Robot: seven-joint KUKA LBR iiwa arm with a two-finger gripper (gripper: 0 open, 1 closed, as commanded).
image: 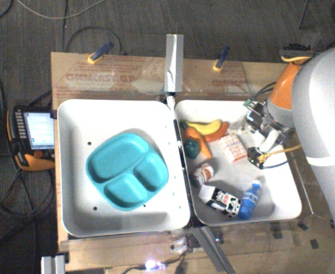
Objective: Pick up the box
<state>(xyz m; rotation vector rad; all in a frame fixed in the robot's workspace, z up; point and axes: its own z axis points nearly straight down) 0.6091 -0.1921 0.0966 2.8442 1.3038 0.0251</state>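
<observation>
Box [233, 147]: small white cardboard box with red print, lying flat in the far half of the right white bin [287, 207], well clear of its walls.
Near edge: blue plastic bottle [250, 199] close beside a black-and-white carton [220, 198].
Middle: small red-and-white can [204, 173], near the left wall.
Gripper [259, 131]: just beside the box, toward the right wall; whether it is open or closed cannot be told.
Far edge: yellow banana [204, 124].
Advice: likely best to centre over the box, straddle its narrow sides, and descend straight.

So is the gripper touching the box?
Cannot tell. The camera view shows the gripper close beside the box, but neither contact nor gap is plain.
</observation>
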